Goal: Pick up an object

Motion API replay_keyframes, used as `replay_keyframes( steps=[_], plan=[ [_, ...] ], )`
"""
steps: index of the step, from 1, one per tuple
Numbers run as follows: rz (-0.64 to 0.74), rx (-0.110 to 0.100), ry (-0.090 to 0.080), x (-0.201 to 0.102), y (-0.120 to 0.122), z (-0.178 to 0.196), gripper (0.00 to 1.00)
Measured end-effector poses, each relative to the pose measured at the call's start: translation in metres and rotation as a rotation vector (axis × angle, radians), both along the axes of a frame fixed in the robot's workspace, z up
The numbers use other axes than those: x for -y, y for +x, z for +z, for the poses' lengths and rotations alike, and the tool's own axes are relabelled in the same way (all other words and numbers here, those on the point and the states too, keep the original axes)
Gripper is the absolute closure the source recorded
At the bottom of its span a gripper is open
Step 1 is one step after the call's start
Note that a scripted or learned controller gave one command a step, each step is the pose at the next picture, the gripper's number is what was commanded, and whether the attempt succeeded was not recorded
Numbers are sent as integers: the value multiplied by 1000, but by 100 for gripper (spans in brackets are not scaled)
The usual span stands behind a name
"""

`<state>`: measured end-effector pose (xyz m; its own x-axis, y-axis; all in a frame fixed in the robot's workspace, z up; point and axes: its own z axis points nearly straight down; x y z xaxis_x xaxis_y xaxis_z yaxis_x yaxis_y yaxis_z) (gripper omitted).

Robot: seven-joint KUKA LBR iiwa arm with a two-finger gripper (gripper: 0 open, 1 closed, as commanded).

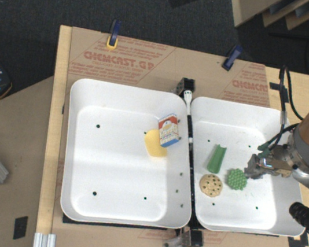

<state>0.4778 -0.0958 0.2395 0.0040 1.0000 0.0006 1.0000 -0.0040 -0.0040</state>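
Right bin [226, 220]: green bar [216, 158] lies near bin centre, long axis almost along far-near line, top leaning slightly right. Green bumpy ball [236, 179] just right of round cookie [210, 185]. Pincer [254, 169] low beside ball, at its upper right; cannot tell if clenched or released. Left bin [79, 154]: small carton [168, 130] touching yellow piece [154, 143]

Wooden bench [27, 146] topped with a brown cardboard sheet [153, 61] printed in red lettering, held at the far edge by two clamps [114, 36]. On the cardboard, two shallow white bins touching side by side: left bin [79, 154], right bin [227, 217].
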Motion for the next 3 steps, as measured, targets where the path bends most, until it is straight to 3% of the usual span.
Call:
replay_keyframes(
  steps=[1, 2, 3],
  plan=[
    [15, 15, 2, -86, 8, 90, 100],
    [7, 8, 0, -100, 3, 95, 100],
    [8, 7, 0, -134, 2, 106, 100]
  ],
)
